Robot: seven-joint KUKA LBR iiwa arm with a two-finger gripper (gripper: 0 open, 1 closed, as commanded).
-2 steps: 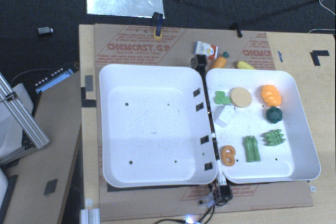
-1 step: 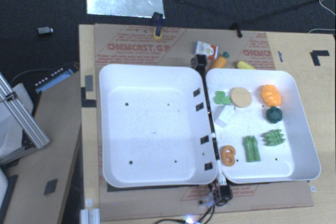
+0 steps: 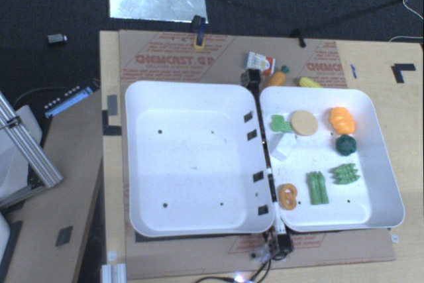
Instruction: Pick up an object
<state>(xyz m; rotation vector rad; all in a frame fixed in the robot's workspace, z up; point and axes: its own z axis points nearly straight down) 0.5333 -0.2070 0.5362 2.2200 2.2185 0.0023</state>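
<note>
Cannot tell the gripper's state from this view: open, shut or loaded, no saying. Hard to make out, too, a pale white scrap lying on the right bin floor near the divider, almost lost against the plastic. Also unclear: a small tangle of parts and wires at the near end of the seam between the bins, partly cut off by the bottom edge. Cut off at the left edge, a slanted aluminium frame. In the right bin, all the pickable pieces, lying apart from one another: a green leafy piece just beside a tan round disc at the far side; an orange pepper-like toy to their right; below it a dark green lump; then a green pod cluster; nearer the front a green asparagus bundle and an orange pretzel close to the divider. In the left bin, just dark dots on the floor. Beyond the bins on the cardboard, an orange carrot-like piece, a yellow piece and a white-and-red packet.
</note>
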